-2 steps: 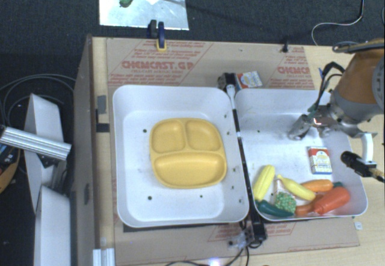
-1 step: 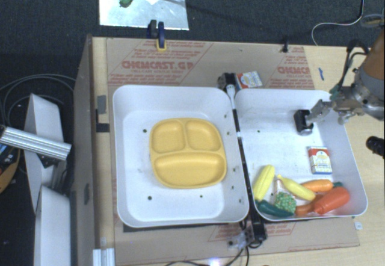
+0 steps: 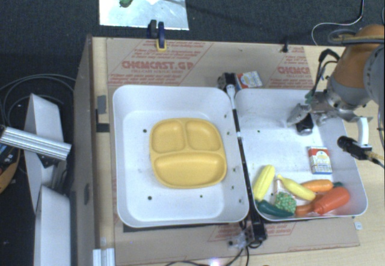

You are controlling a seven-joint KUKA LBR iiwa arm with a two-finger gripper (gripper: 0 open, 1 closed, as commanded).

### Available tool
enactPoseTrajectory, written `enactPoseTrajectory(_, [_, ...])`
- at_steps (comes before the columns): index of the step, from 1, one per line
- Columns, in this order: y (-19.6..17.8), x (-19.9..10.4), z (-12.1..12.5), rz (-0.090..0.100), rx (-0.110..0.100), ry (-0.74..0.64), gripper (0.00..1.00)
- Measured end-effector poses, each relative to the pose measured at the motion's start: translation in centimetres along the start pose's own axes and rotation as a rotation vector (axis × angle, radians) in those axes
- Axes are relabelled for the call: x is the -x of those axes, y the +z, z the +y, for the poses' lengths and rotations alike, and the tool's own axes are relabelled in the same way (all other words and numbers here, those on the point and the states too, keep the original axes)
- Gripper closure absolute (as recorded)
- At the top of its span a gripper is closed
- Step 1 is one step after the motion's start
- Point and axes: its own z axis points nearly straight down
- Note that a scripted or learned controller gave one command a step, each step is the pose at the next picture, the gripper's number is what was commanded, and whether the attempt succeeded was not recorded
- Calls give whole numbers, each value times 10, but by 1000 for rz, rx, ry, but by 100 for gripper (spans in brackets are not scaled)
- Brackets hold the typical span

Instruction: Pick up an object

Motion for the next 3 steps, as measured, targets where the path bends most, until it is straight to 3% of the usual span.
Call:
enactPoseTrajectory(1, [-2,0,1,-2,4,-1,0])
enactPoseTrajectory(2, [-13,1,2,-3,8,-3,100])
enactPoseTrajectory(3, [-78,-55,30,-1,9,-2,100])
